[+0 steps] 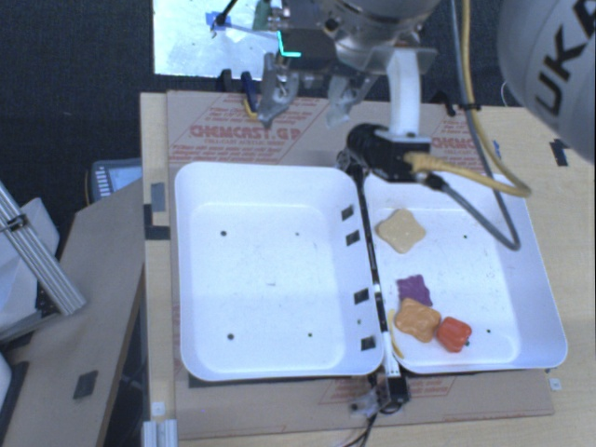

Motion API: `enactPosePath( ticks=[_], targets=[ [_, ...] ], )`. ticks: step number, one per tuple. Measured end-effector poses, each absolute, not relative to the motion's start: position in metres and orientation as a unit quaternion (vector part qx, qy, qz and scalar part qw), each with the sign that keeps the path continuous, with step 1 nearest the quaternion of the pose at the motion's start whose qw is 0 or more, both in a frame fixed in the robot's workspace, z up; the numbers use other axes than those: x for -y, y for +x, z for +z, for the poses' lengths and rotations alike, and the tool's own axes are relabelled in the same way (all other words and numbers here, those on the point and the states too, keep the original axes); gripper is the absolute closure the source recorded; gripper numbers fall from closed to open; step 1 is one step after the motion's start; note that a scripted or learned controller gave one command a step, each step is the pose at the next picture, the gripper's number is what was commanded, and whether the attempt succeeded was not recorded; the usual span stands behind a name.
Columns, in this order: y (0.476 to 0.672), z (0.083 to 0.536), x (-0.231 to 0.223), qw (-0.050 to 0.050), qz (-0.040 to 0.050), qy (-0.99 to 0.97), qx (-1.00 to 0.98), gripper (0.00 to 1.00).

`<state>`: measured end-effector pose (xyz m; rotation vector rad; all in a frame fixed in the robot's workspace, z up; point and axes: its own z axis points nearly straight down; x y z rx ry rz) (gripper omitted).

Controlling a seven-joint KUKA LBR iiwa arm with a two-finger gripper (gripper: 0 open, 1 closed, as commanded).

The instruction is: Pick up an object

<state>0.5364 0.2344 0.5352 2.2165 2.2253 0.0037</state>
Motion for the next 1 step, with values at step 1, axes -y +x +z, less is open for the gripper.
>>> enactPosePath(
  ticks=[1],
  targets=[
    [0.5364, 0.5469, -0.2347, 0.001, 0.0026, 0.705, -0.709, 1.00]
  ],
)
